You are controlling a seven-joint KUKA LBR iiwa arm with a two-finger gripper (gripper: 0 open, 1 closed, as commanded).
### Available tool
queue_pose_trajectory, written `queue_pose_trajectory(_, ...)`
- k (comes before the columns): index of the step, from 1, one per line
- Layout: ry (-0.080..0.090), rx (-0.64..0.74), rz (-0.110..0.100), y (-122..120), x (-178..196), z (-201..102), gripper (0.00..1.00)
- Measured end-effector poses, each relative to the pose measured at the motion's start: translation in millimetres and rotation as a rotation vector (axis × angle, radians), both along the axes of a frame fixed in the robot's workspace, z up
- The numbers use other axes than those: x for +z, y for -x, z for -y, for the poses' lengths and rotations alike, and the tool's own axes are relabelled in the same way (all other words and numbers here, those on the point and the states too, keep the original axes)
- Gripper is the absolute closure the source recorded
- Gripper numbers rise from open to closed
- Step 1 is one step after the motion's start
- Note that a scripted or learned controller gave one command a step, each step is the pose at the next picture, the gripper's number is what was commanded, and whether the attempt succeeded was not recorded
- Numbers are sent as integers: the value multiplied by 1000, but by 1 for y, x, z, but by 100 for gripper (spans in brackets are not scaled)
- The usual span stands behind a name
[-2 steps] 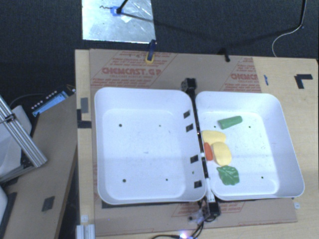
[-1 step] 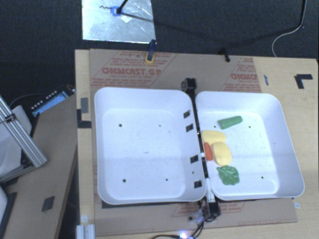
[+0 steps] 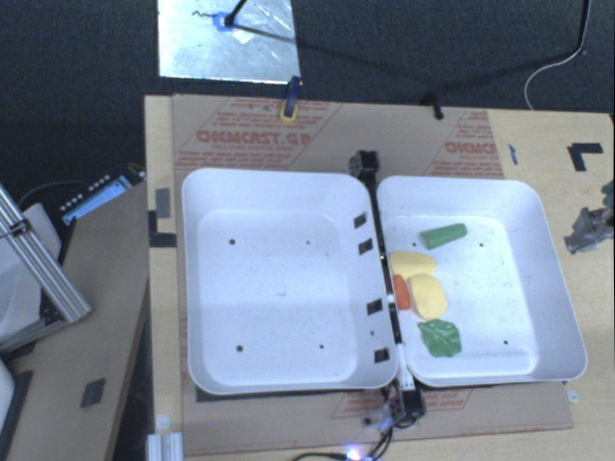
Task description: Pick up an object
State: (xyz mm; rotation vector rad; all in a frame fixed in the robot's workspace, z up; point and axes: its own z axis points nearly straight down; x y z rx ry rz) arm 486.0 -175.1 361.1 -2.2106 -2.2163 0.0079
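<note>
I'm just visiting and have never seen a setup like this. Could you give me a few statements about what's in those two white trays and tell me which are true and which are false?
1. All the small objects lie in the right bin. True.
2. The green cylinder lies at the near end of the group. False: it lies at the far end; the green leafy piece is nearest.
3. Two yellow pieces lie touching each other. True.
4. The orange piece lies in the middle of the left bin. False: it lies in the right bin, beside the yellow pieces, close to the divide.
</note>
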Motion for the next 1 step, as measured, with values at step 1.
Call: queue_pose_trajectory(1, 12, 2, 34, -1, 184, -1, 100)
